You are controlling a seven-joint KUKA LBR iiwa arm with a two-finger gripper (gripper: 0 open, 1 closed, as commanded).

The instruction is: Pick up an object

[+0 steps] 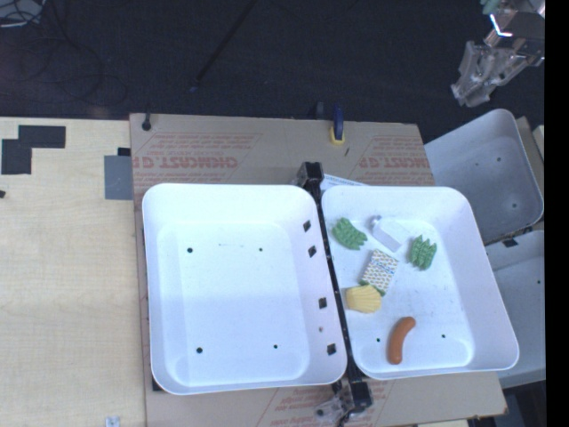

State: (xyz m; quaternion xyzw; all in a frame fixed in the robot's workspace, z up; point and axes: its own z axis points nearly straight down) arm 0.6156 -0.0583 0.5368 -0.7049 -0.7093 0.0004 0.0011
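The hand is parked high at the upper right of the camera view, over the dark area beyond the desk, well clear of both bins. Its opening cannot be read at this angle and size; nothing is seen in its grasp.

All candidate objects lie in the right bin, which is the bin nearer the hand. From the hand, every one of them lies down the view and to the left. The left bin lies farther off in the same general direction.

Positions relative to the hand, nearest first:
- Green piece: the closest item, almost straight below the hand in the view, standing apart from its neighbours.
- Small white block: just left of that green piece.
- Second green piece: farther left, close to the divider between the bins.
- Checkered block: touching or nearly touching the yellow object beneath it (contact cannot be confirmed).
- Orange sausage: the farthest item, isolated, its long axis running near-vertical in the view with a slight lean to the right at the top.

Judgement: the sausage offers the clearest grasp; the fingers would best close across its short width, which calls for a long descent down-left from the present position.
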